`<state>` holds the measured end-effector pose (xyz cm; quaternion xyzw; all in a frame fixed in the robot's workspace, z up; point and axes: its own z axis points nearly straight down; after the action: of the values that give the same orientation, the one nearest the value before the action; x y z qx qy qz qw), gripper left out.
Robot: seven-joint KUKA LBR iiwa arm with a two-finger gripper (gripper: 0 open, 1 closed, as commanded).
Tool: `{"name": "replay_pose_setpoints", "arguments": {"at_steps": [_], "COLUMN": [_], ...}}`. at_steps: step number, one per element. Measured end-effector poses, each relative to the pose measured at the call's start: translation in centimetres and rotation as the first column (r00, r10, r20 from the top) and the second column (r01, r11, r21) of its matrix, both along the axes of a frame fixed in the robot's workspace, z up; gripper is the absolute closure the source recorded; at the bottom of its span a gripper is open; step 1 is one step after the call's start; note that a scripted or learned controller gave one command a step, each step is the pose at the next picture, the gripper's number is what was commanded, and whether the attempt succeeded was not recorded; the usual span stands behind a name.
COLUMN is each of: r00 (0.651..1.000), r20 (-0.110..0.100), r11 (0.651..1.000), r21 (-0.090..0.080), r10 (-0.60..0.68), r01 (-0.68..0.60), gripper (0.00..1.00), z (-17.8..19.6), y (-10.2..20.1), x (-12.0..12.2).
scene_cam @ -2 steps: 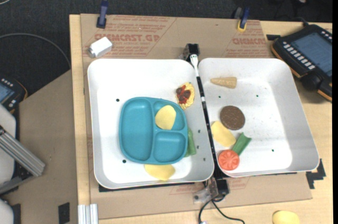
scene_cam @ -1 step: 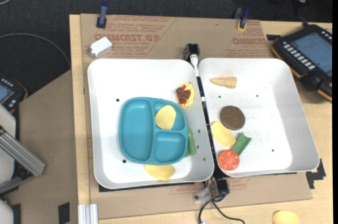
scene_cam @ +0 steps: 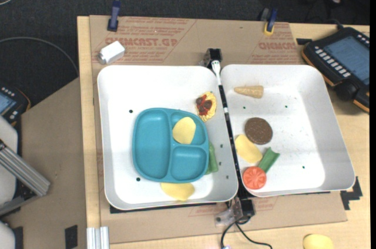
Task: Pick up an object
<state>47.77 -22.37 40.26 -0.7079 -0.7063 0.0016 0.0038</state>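
In the camera view, a teal divided plate [scene_cam: 158,148] lies in the left bin [scene_cam: 117,124] on the worktop [scene_cam: 176,42]. A yellow piece [scene_cam: 184,130] rests on the plate's upper right compartment; another yellow piece [scene_cam: 177,189] touches its lower edge. Up and right of the plate sits a red-topped slice [scene_cam: 205,105]. Farther right of the plate, in the right bin [scene_cam: 317,124], a beige cone [scene_cam: 249,91] lies with its long axis left-to-right, above a brown disc [scene_cam: 258,130], a yellow lump [scene_cam: 247,149], a slanted green pod [scene_cam: 268,158] and a red tomato [scene_cam: 254,178].
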Motion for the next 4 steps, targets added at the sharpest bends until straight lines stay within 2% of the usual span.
{"name": "replay_pose_setpoints", "arguments": {"at_steps": [1,2,3,4], "r00": [1.000,1.000,1.000,1.000], "r20": [0.024,-0.004,0.025,-0.006], "r11": [1.000,1.000,1.000,1.000], "r21": [-0.011,0.002,-0.012,0.002], "r10": [0.004,0.001,0.005,0.001], "r01": [-0.004,-0.001,-0.004,-0.001], "gripper": [1.00,1.00,1.00,1.00], "z": [12.4,-0.5,13.2,-1.1], "y": [-0.1,0.0,0.0,0.0], "x": [1.3,0.0,2.6,0.6]}}
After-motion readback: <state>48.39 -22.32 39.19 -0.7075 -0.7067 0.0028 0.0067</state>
